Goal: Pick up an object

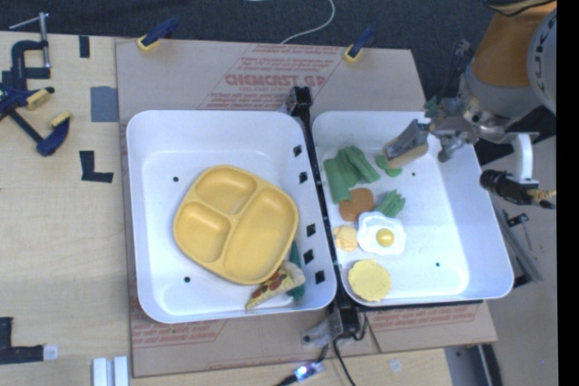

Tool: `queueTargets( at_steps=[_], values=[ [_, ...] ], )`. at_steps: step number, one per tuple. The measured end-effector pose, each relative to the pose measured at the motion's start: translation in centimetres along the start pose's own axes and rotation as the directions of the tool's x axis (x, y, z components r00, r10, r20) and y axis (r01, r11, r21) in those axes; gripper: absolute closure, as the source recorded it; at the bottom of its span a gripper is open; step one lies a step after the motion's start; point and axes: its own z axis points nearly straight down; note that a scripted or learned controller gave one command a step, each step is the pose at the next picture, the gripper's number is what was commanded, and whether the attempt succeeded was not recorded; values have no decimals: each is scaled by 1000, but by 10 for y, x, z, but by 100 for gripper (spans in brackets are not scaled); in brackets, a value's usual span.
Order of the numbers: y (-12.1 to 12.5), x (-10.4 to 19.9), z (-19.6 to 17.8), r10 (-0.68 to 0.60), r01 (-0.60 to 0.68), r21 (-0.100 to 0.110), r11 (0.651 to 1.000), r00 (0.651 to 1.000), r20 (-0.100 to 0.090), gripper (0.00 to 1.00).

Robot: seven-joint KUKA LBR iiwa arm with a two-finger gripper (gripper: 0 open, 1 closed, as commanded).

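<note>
Over the right-hand shallow white bin [470,221] the grey arm with its orange band [511,41] reaches in from the right, and its end effector [407,143] hangs above the bin's upper part, angled down and to the left. Whether it is released or clenched I cannot tell, since its tip blurs against the toys beneath.

The nearest candidates for picking lie just below and to the left of it: a small green leafy piece [390,165] almost under the tip, and a bunch of green plastic bean pods [346,171] a little further left, their long axis running from upper right to lower left. Further down the bin sit a round brown patty [360,199], a small green sprig [391,203], a white fried-egg toy with a yellow yolk [381,236], a small yellow chunk [346,238] and a round yellow disc [369,279].

The left white bin [149,194] holds a yellow divided plastic plate [236,222] and a pizza-slice toy [280,285], well apart from the arm. A short descent toward the leafy piece looks the likeliest move.
</note>
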Motion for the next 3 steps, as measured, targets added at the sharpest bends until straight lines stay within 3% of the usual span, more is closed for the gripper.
queueTargets(
  at_steps=[2,3],
  values=[
    [-6,13,115,2,-2,-8,1000,1000,1,0],
    [-4,13,116,0,0,-12,1000,1000,1,0]
  ],
)
